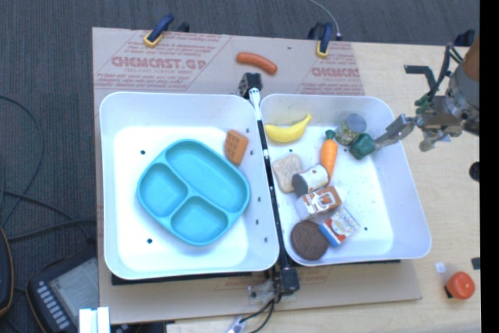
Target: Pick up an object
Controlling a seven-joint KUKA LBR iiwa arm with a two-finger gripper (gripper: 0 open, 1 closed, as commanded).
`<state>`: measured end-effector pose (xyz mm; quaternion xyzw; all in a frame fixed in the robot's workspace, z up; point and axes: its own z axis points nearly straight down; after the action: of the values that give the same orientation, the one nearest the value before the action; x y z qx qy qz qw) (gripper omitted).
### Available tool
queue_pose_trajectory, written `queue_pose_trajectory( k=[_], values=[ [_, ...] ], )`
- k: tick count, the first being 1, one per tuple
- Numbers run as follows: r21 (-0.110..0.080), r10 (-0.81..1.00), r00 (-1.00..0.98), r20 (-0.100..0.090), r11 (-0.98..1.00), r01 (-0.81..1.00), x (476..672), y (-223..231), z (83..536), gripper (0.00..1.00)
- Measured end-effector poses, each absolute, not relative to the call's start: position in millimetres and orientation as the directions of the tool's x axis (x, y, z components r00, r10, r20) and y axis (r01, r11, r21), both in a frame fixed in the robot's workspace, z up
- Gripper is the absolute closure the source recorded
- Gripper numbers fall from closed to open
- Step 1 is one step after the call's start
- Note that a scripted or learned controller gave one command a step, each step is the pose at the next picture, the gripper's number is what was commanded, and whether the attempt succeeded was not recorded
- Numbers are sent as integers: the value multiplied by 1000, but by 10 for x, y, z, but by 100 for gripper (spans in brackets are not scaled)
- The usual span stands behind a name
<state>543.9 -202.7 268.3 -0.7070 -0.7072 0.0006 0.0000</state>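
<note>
Green toy sits at nine o'clock from the gripper, just beside; jaw state I cannot tell.

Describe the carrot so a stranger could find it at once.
Look in the right bin, upper middle. The carrot lies upright below the banana and beside the green toy. It is the only orange, tapered thing there.

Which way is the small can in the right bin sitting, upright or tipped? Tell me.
Tipped. The small can lies on its side in the right bin, its round end facing the camera's lower left, resting between the carrot and a cracker.
</note>
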Motion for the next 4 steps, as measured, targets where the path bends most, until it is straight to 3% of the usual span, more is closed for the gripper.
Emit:
queue_pose_trajectory(
  k=[1,2,3,4],
  values=[
    [-3,1000,0,0,0,1000,5393,-2233,1540,0],
    [5,1000,0,-3,0,1000,5250,-1880,877,0],
    [9,1000,1,-4,-1,1000,5263,-1884,988,100],
    [8,1000,1,-4,-1,1000,5262,-1883,987,0]
  ],
)
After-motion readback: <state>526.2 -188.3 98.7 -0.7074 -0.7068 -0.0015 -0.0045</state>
